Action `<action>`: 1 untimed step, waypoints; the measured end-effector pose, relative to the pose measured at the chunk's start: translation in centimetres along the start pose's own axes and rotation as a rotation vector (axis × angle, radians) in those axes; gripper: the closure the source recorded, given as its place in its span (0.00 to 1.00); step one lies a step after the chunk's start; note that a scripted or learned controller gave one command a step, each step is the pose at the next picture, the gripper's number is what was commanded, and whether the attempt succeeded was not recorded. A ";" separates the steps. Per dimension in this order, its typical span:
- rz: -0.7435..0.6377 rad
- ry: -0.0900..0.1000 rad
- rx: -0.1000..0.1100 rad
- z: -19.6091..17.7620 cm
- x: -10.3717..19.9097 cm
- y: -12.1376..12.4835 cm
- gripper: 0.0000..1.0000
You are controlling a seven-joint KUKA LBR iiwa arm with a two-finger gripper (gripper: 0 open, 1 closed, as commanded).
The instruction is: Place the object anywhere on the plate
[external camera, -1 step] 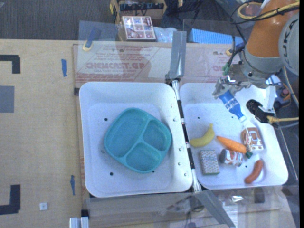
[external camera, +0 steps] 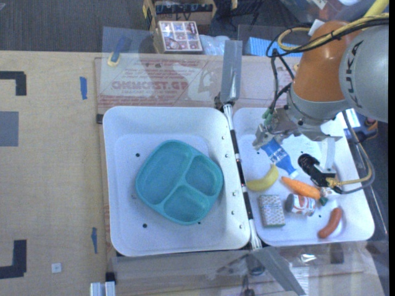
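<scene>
From the camera view, the metal two-finger gripper (external camera: 270,134) hangs over the right white plastic bin (external camera: 364,224); I cannot tell its state. Just below it lies a blue-and-white packet (external camera: 279,155), then a curved yellow banana (external camera: 264,179) and glossy orange carrot (external camera: 300,187). Well to its left, the smooth teal three-compartment plate (external camera: 179,182) sits in the left bin (external camera: 123,140).
</scene>
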State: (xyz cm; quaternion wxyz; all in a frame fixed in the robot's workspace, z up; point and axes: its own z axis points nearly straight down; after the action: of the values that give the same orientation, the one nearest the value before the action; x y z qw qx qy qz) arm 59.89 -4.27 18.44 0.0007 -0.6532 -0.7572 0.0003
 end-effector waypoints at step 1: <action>-0.020 0.000 0.001 0.0 9.3 0.4 1.00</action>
State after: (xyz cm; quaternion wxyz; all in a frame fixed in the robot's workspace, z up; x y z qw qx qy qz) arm 58.92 4.97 18.46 0.0010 -0.6458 -0.7635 0.0005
